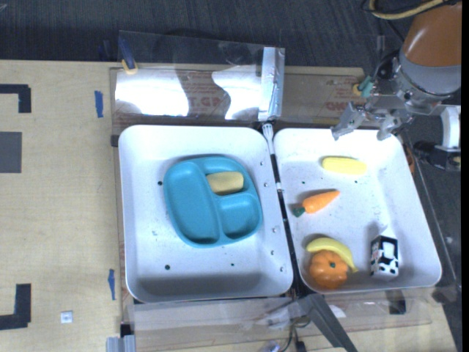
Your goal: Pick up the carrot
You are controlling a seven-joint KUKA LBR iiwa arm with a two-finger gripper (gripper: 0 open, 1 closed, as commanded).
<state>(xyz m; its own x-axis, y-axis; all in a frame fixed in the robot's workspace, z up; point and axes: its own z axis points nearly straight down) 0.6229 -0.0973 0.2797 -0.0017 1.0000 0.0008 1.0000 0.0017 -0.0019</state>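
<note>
The carrot (319,201), orange with a green stem end, lies near the middle of the right bin (410,196), pointing up and to the right. My gripper (363,128) hangs above the bin's far edge, well up and to the right of the carrot. Its two fingers are spread apart and hold nothing.
The right bin also holds a yellow lemon-like piece (344,166), a banana (331,248) resting against an orange pumpkin (327,270), and a small black-and-white cow carton (384,257). The left bin (146,262) carries a blue divided plate (209,202) with a yellow block (225,182).
</note>
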